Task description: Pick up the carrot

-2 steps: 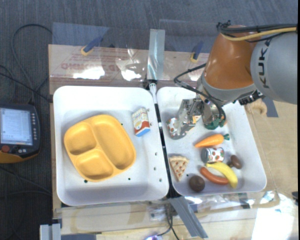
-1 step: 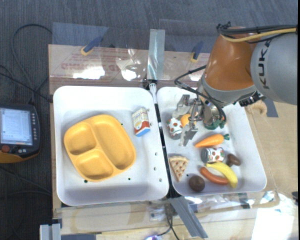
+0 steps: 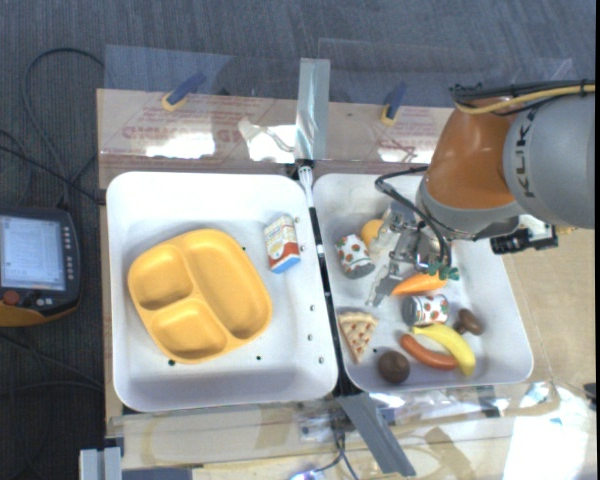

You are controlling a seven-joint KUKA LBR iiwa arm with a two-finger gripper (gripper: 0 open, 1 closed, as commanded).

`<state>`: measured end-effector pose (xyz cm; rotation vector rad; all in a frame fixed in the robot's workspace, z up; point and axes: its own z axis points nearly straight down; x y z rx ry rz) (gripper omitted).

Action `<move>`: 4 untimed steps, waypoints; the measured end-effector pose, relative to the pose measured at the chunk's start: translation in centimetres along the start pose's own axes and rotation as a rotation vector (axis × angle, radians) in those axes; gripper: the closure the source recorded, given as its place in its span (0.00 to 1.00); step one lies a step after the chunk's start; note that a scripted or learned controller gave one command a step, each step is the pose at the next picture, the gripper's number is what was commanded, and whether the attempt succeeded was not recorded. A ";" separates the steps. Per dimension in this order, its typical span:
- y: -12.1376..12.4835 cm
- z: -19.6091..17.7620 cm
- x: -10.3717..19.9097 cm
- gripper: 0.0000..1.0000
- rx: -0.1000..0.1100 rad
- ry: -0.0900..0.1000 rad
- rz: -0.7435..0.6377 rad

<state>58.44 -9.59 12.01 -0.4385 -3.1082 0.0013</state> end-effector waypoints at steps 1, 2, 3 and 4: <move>-5.4 2.9 2.1 0.00 -0.006 -0.014 0.243; -5.3 3.0 -4.8 0.00 -0.006 -0.016 0.552; -5.3 2.9 -1.1 0.00 -0.005 -0.018 0.584; -7.4 2.9 2.4 0.00 -0.011 -0.019 0.849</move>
